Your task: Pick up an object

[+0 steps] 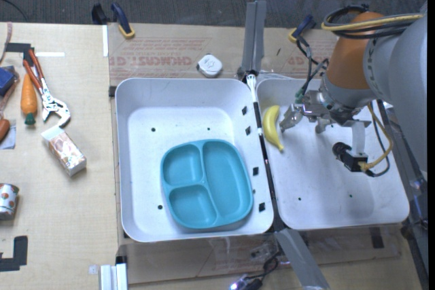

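A yellow banana [272, 127] lies in the right bin [340, 200], along its left wall near the far corner. My gripper [292, 117] hangs just to the right of the banana, low over the bin floor, reaching in from the right under the orange band of the arm. Its fingers look open, and nothing sits between them. A gap separates the banana from the fingertips.
The left bin [136, 146] holds a teal three-compartment plate [204, 183]. A divider wall [258, 139] separates the two bins. On the bench to the left lie pliers [46, 100], a carrot [28, 97] and a small box [64, 151]. A black cable [350, 158] hangs below the wrist.
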You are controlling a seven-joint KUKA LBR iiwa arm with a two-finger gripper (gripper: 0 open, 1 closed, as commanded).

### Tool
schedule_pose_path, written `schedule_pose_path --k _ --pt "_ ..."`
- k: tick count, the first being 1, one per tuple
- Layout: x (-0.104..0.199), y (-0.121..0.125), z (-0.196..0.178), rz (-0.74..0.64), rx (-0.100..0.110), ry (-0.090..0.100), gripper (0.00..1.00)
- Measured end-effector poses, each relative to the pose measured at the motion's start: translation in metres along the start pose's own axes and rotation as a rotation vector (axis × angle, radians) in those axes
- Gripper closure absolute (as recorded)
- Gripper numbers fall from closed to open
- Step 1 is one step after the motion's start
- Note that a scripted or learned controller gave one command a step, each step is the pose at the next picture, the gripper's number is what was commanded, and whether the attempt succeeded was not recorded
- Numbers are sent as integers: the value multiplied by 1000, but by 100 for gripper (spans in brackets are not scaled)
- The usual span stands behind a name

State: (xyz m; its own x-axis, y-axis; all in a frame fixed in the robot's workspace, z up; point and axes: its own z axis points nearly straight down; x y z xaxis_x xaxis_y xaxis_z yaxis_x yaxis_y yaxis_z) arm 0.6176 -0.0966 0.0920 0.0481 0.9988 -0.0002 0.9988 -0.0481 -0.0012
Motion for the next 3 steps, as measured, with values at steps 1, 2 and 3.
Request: schedule_pose_path --k 1,2,3 --pt "-2 42 -1 29 -2 -2 0" --pt "-2 -45 0 -9 1 0 0" --pt "-8 42 -11 -33 -3 -2 0"
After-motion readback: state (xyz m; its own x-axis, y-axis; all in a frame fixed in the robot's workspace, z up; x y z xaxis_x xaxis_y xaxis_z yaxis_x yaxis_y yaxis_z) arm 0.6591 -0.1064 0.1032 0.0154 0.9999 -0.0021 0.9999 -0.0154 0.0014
